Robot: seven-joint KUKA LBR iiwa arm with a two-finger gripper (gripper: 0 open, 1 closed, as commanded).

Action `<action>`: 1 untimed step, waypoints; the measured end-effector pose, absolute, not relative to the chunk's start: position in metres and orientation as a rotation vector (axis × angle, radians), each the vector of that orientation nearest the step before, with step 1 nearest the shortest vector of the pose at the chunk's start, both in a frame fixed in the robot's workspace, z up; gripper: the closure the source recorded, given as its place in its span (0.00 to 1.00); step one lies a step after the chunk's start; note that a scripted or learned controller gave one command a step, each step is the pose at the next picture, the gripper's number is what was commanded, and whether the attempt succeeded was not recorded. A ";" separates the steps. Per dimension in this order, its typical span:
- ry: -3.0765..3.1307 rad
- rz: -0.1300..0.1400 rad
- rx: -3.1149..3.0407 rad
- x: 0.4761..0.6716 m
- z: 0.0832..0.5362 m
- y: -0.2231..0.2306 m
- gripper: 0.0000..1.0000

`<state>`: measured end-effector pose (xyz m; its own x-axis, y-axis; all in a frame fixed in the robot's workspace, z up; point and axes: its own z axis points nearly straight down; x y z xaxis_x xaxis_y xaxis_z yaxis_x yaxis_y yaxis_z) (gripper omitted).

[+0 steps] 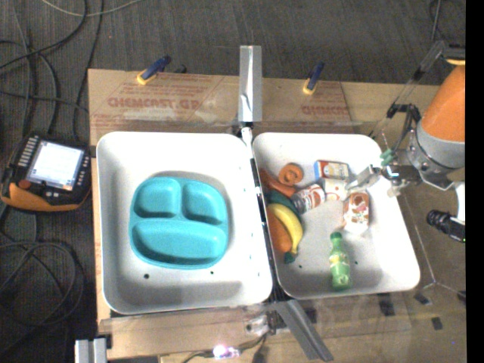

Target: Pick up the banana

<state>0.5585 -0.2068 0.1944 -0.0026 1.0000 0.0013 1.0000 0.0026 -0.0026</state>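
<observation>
Banana (288, 224) is what I look for first, and I find it in the right bin (393, 267), lying close against that bin's left wall. It is yellow and curved, with one dark tip pointing toward the near edge of the bin. An orange thing (279, 237) sits pressed against the banana's left side, and something dark green (279, 201) lies just beyond the banana's far end. A small can with a red and white label (308, 198) lies on its side just to the right of that far end. Farther from the banana, toward the back of the bin, I see an orange curled item (290, 174) and a small carton (333, 170). To the banana's right, a crinkled packet (356, 209) rests near the middle of the bin, and a green bottle (339, 261) lies below it, nearer the front wall.

My gripper (376, 172) hangs over the back right part of the right bin, well apart from the banana, just beyond the packet. I cannot tell from here how its fingers stand, and I see nothing between them. The arm (442, 123) comes in from the right with its orange band showing.

The left bin (113, 225) holds a blue divided tray (181, 221). A handheld control screen (49, 170) lies on the floor beside that bin. Both bins sit on the desk (197, 100).
</observation>
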 end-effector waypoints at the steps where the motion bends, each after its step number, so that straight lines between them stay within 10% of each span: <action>1: -2.315 0.002 -2.117 0.500 0.152 -0.148 0.00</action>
